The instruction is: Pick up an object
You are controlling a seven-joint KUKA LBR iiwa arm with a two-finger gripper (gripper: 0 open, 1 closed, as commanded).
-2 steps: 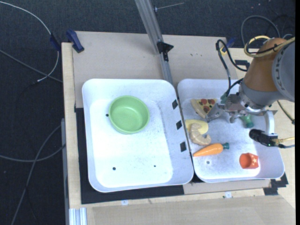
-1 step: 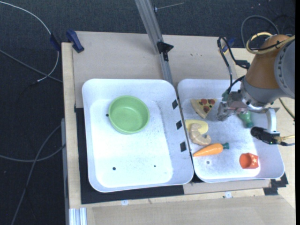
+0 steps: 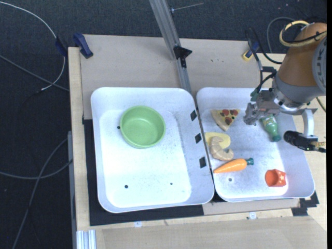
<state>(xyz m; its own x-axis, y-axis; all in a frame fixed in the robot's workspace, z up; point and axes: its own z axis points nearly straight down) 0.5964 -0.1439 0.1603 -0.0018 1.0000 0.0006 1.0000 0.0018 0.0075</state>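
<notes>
Two shallow white bins (image 3: pixel 155 95) face us; the two-finger gripper (image 3: pixel 252 114) hovers beside a green plastic bottle (image 3: pixel 271 128), grip unclear.

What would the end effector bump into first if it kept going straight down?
Probably the green bottle, lying right beside the end effector in the right bin. Depth is hard to judge, so it might meet the bin floor instead.

The counter (image 3: pixel 129 61) is of pale wood and it carries two shallow white bins side by side, the left bin (image 3: pixel 104 139) and the right bin (image 3: pixel 306 175), with their inner edges touching. A black mat (image 3: pixel 93 211) lies under the bins and shows along the left and front edges. Two blue clamps (image 3: pixel 82 44) sit at the far corners.
</notes>
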